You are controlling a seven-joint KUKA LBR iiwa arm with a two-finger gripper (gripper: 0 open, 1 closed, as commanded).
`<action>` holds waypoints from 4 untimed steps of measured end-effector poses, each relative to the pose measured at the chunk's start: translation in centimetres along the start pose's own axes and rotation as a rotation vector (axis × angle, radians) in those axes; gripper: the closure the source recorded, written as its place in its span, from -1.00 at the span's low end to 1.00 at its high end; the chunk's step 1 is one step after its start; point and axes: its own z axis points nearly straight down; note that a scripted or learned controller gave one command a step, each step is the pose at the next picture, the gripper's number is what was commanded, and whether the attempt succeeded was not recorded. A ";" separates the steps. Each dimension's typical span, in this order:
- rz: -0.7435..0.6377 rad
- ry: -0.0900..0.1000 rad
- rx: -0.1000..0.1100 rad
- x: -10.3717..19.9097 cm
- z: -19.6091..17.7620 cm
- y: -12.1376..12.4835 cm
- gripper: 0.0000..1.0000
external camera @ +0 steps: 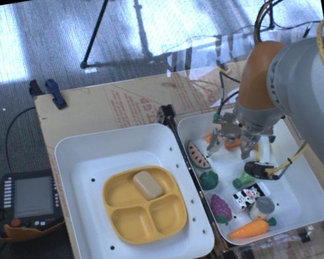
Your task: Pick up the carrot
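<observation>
Item 1, the carrot: you will find it lying on its side at the near edge of the right bin, orange body pointing left, green top to the right, just beside a small grey can.

Item 2, the gripper: it hangs over the far part of that same bin, well apart from the carrot. Its fingers stand spread, and you can see nothing clasped between them; a small orange piece lies just below.

Item 3, other contents of the right bin: a watermelon slice by the left wall, a dark green vegetable near it, a purple grape bunch, and a black-and-white carton.

Item 4, the left bin: it holds a yellow divided plate, with a pale bread-like piece resting in its far compartment.

Item 5, off the bench: a pendant controller sits on the floor at far left.
</observation>
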 end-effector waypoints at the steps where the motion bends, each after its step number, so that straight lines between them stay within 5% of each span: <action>1: 0.266 0.002 -0.013 -2.2 0.6 2.8 -1.00; 2: 0.595 0.010 0.006 -6.4 0.6 4.1 -1.00; 3: 1.025 0.007 -0.006 -8.2 0.6 3.9 -1.00; 4: 1.021 0.006 -0.002 -3.6 0.7 2.7 -1.00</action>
